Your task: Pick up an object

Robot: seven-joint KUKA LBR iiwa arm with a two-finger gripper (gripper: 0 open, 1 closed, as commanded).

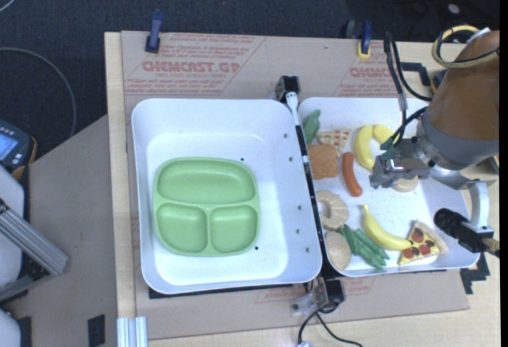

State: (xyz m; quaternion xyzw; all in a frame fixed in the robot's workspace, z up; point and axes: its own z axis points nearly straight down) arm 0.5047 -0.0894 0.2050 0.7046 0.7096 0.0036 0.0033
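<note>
Two white bins sit side by side on the surface (198,67). The left bin (151,131) holds one green tray (206,205) with three compartments, one long one at the top and two smaller ones below. The right bin (452,214) holds the toy food.

Counted in the right bin: two bananas, one (364,144) upright near the top middle and one (386,232) lying curved lower down; one sausage (351,174) standing just right of one bread piece (323,161); one waffle-like piece (336,136) above them; one green vegetable (310,124) at the top left corner by the divider; one pale round pastry (330,209) at the left wall; one bunch of green beans (364,246) near the bottom, touching the lower banana's end; one pizza slice (418,244) at the lower right.

The grey arm (460,111) reaches in from the right, and its hand (391,171) hangs over the middle of the right bin, just right of the sausage and below the upper banana. A pale round thing (406,185) shows partly under it. Whether the hand is open or closed, or has hold of anything, cannot be told from this angle.

Two blue clamps, one (153,30) at the left and one (365,37) at the right, grip the surface's far edge.
</note>
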